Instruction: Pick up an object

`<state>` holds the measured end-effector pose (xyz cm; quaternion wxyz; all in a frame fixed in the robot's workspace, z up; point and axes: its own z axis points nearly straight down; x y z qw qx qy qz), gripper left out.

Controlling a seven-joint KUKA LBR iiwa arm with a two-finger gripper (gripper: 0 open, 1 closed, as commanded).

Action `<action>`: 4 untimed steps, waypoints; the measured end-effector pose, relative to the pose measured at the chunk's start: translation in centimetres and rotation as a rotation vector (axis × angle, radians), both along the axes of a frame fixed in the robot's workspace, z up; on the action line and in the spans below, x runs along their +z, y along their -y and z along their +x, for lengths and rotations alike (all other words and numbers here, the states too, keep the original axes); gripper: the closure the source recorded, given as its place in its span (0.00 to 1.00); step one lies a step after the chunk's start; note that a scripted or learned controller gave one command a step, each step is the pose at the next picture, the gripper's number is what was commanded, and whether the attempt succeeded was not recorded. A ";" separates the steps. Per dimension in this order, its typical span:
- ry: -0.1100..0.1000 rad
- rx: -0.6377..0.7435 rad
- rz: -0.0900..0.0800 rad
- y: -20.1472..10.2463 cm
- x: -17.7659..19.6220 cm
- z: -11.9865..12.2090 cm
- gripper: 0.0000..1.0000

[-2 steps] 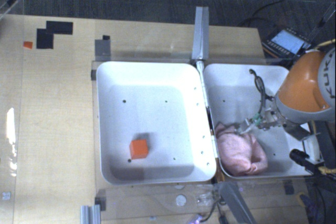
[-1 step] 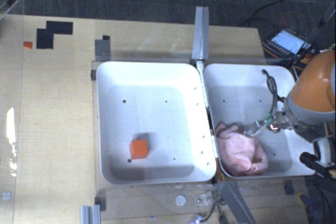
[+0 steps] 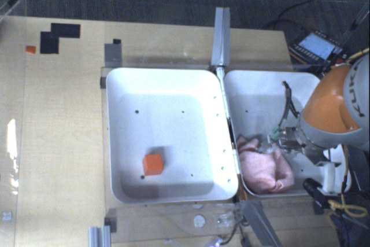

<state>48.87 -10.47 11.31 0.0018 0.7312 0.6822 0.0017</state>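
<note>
A small orange cube lies in the left bin, toward its near left corner. A crumpled pink cloth lies in the right bin, at its near edge beside the divider. My gripper hangs low over the right bin, right at the cloth's upper right edge. The arm's orange band sits above and to the right of it and hides part of the bin. Whether the gripper touches the cloth is unclear.
A metal rail runs between the two bins toward the back. Black cables and a small screen device lie behind the right bin. Black and orange markers sit on the wooden bench at far left.
</note>
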 end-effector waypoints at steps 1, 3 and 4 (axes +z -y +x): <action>0.006 0.004 -0.001 -0.1 1.1 0.3 1.00; 0.012 0.091 0.000 3.8 -2.1 0.5 0.00; 0.014 0.004 -0.005 9.9 -2.1 4.1 0.00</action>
